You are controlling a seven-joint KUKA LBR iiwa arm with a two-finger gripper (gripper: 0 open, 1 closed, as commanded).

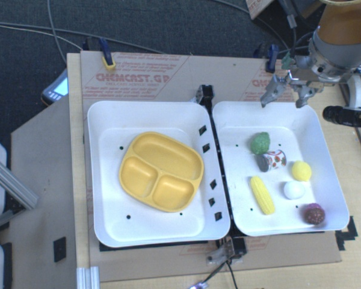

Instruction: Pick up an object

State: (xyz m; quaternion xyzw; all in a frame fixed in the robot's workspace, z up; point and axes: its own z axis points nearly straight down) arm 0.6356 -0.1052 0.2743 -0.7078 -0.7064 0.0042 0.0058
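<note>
Here, your gripper (286,93) hangs above the far rim of the right bin (332,179), toward that bin's back edge, with its two fingers (270,94) spread wide apart and nothing between them. Every object you could pick lies in that right bin, well apart from the gripper. Nearest to it is a green broccoli-like piece (260,142); just below it, and touching or almost touching it, you see a small white can with red marks (272,160) lying on its side. To the right of the can sits a yellow lemon (301,171), and a white ball (293,190) rests just beneath the lemon. A yellow corn cob (262,195) lies at a slant to the left of the white ball, and a dark red round fruit (314,214) sits near the bin's front right corner. In the left bin (102,179) you have a yellow divided plate (161,171) with three compartments, lying flat near the middle.
</note>
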